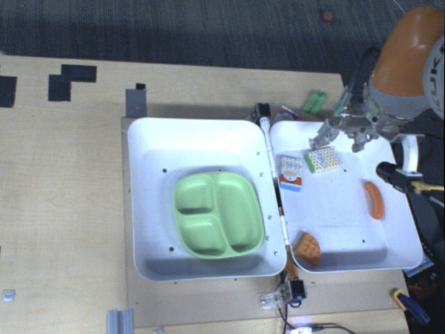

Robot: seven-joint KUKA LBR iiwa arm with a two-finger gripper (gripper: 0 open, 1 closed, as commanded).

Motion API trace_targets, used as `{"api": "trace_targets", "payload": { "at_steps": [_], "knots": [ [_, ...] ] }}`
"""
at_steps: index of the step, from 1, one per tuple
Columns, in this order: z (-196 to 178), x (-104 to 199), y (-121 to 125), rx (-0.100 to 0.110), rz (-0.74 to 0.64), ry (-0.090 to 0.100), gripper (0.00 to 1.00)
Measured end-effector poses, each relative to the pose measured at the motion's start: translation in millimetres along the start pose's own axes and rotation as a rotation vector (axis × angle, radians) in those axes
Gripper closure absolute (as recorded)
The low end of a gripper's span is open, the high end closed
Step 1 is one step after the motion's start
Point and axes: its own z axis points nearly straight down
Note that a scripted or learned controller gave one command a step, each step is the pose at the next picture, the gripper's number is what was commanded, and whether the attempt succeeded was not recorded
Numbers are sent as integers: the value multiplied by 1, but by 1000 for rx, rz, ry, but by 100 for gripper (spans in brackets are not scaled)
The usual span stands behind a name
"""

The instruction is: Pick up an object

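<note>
Tray point(219, 214), green, three compartments, one of it, is seen flat in the left bin point(149, 186). Two bins are counted; right bin point(348, 235) is set just beside it. In the right bin four things are counted. Small box point(290, 172), one, is laid near the dividing wall, long axis running far-to-near. Brown pastry point(308, 248), one, is seen at the near left corner. Patterned packet point(323, 160), one, is tilted, long axis slanting up to the right, just beside the box, below the gripper point(341, 136). Sausage point(375, 200), one, orange, is laid well to the right, long axis far-to-near. Gripper is hung over the far edge; open or closed cannot be told.
</note>
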Motion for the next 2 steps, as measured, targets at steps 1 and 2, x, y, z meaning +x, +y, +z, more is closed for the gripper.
{"api": "trace_targets", "payload": {
  "at_steps": [1, 2],
  "knots": [
    [141, -38, -7, 6, 3, 0, 0],
    [150, -95, 41, -1, 3, -2, 0]
  ]
}}
